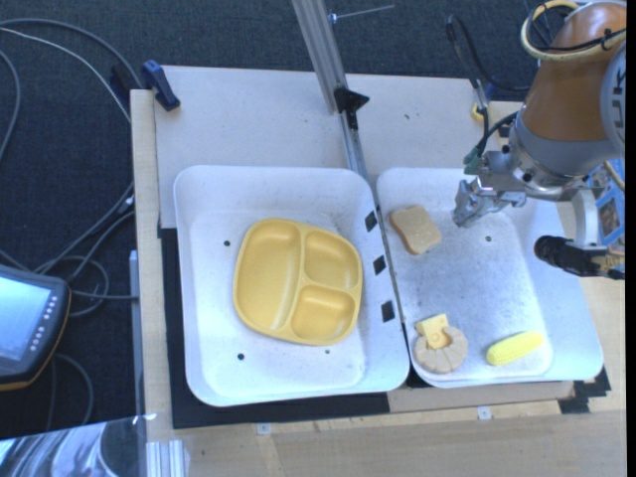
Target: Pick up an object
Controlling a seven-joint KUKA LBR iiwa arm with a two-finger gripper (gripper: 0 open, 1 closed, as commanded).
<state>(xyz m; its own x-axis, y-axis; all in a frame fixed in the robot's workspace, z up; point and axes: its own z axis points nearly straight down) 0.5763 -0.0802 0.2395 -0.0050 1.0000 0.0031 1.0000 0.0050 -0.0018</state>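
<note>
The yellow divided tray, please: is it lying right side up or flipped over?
Right side up: the yellow divided tray shows its recessed compartments facing up, in the left bin.

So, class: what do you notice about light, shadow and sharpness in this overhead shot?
In the camera view the light is soft and even, so shadows stay faint; the tray casts a thin one on the left bin. The bins look slightly washed out but without hard glare. The bread and corn are fairly sharp, while the tool is a little soft.
</note>
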